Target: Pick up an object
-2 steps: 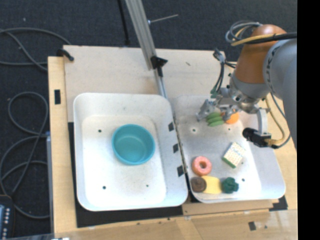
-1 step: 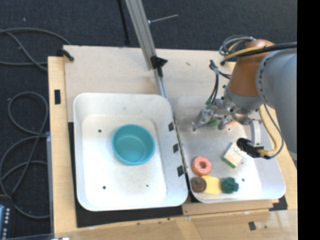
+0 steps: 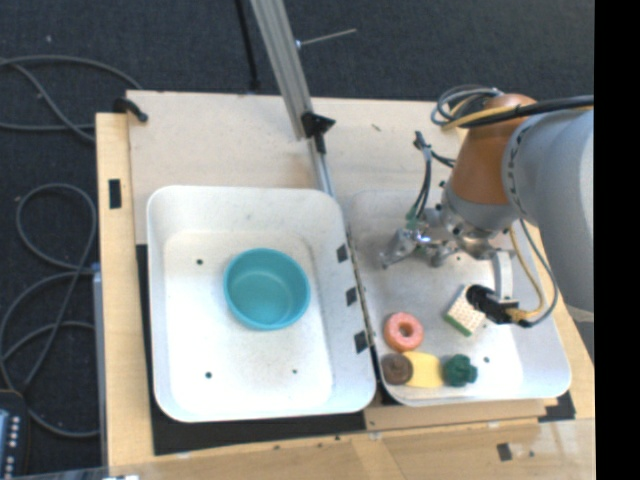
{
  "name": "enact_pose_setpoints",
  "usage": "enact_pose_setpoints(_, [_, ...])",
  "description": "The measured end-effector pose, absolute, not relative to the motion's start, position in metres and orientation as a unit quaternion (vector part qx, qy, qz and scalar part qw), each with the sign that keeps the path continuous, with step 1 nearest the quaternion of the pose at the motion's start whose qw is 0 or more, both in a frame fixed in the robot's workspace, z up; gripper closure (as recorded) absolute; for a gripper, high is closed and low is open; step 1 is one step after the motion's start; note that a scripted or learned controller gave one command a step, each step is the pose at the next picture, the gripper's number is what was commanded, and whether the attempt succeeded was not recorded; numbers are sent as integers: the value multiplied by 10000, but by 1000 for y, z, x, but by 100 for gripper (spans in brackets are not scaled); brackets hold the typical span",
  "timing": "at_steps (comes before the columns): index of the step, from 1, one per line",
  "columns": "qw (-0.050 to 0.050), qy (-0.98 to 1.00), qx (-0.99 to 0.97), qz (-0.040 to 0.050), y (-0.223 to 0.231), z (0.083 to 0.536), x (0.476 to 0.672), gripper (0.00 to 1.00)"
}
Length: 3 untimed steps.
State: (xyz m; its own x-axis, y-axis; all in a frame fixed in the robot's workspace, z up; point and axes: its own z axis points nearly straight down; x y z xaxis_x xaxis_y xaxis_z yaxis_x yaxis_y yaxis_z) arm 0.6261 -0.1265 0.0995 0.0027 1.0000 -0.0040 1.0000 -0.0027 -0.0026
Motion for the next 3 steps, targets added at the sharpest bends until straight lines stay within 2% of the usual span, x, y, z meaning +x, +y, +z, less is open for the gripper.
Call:
enact_pose_setpoints(1, [18, 7050, 7092, 4, -127, 113, 628, 100])
enact_pose_setpoints(3, [28, 7080, 7062, 24, -124, 213, 628, 100])
